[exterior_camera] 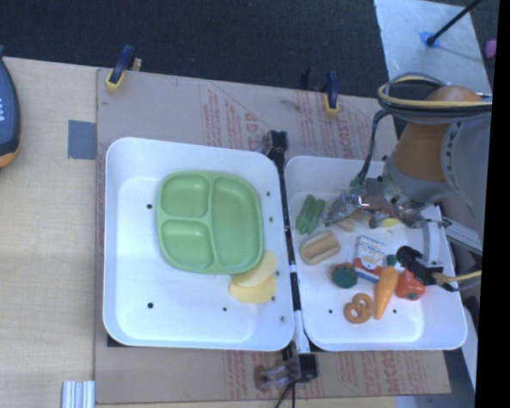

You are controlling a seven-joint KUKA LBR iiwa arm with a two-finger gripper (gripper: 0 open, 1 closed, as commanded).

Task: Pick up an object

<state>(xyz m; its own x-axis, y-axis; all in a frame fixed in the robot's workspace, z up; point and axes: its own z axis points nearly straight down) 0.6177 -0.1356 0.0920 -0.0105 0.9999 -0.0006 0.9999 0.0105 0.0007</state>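
Gripper (351,206): low over back of right bin (441,335), tips pointing left. Finger spread: cannot tell, metal blurs w/ items beneath. Nothing visibly held.

Nearest candidates: green pod-shaped piece (310,213) just left of tips, tan bread roll (319,247) just below them. Judged light plastic toy food, stiff, smooth, likely slippery. Pod is narrow, so pinch across its short width at mid-length; roll is fatter, needs wider opening, may squirt out if taken off-centre.

Further out: small printed packet (371,248), dark green lump (344,276), carrot (385,291), pretzel (358,309), all crowded mid-bin. Carrot tapers; take it at thick end.

Edges: pod sits close to divider wall between bins, little room for a finger on that side. Front strip of right bin looks open. Left bin (124,234) holds green divided plate (211,222) w/ yellow piece (255,283) touching its front corner; bare floor around them.
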